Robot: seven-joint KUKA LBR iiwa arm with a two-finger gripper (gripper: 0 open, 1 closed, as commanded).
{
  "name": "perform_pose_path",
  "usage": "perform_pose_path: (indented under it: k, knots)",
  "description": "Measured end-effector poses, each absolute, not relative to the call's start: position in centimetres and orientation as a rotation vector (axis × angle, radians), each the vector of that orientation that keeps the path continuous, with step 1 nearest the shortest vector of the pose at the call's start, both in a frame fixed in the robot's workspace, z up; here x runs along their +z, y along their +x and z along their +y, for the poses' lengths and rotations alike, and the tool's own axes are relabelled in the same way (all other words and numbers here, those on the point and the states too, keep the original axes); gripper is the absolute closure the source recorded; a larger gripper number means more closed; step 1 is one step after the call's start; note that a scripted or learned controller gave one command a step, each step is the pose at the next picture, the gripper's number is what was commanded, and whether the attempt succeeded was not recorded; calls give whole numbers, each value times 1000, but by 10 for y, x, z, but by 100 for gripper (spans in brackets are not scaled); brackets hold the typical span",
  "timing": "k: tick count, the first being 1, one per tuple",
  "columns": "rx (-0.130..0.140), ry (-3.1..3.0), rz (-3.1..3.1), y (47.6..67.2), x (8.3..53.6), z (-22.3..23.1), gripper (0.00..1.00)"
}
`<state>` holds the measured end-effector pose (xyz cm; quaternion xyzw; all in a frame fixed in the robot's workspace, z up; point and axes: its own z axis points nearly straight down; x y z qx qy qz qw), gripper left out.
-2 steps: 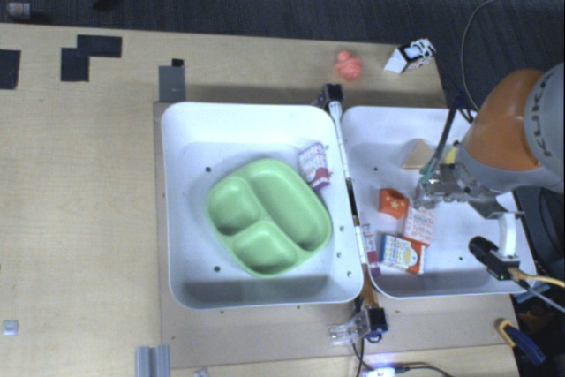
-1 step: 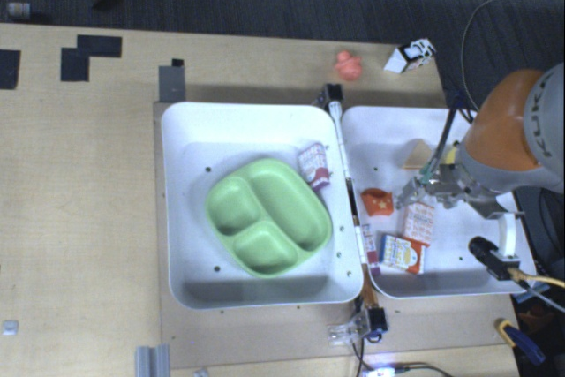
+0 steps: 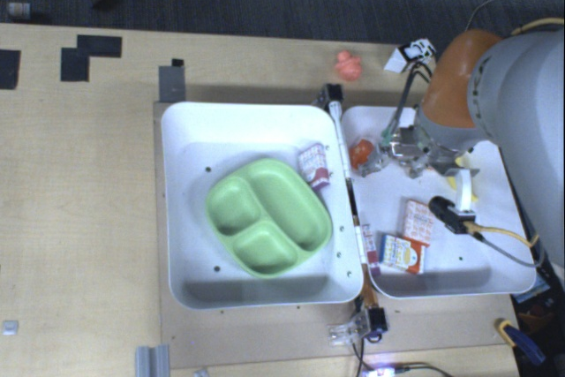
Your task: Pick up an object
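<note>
My gripper (image 3: pixel 404 151) hangs low over the back of the right bin (image 3: pixel 494 278), under the arm's orange band. Just to its left a small red-orange object (image 3: pixel 361 154) lies on the bin floor, close to the gripper; whether they touch I cannot tell. Nearer the front of that bin lie a pale printed card (image 3: pixel 418 222) and a small colourful box (image 3: pixel 400 254). A white and yellow piece (image 3: pixel 465 186) lies to the right of the gripper.
The left bin (image 3: pixel 181 278) holds a green divided plate (image 3: pixel 267 214) and a small red and white packet (image 3: pixel 314 164) by its right wall. A pink lump (image 3: pixel 349 64) sits on the bench behind the bins.
</note>
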<state>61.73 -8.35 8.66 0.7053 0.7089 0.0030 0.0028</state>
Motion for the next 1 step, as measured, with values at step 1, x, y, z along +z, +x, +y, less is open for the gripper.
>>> perform_pose_path:
  k: [1]
  knots:
    - [16, 2203, 2226, 619, 99, -83, 100]
